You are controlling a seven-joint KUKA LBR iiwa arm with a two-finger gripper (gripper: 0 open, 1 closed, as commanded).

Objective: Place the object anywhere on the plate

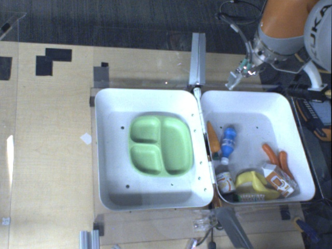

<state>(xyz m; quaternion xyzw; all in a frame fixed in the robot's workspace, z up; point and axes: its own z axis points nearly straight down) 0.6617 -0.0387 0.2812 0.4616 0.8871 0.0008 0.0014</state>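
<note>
Pale wood makes up the surface (52, 154), with a few black marks toward ten o'clock and two shallow white bins sitting side by side in the middle of it. Which item is the object to be moved I can't say for sure, since nothing has been picked up; the candidates all lie in the right bin (259, 105). A blue bottle (227, 141) lies near the middle of that bin, pointing roughly from one o'clock to seven, with an orange carrot-like stick (212, 137) just beside it along the bin's left wall. At five o'clock in that bin things crowd together: a yellow lump (252, 181), a small carton (280, 180), two orange pieces (275, 157) against the right wall and a little can (224, 181). They look tumbled rather than arranged, touching or overlapping, which would make a clean pick harder there than at the bottle.

The green plate (161, 145), split into three compartments, sits in the middle of the left bin (111, 139) with nothing on it, so the placing is not yet done.

At one o'clock the arm (285, 14) hangs above the far rim of the right bin, and its hand (240, 75) carries nothing that I can see; how far apart it stands is too small and blurred to tell
</note>
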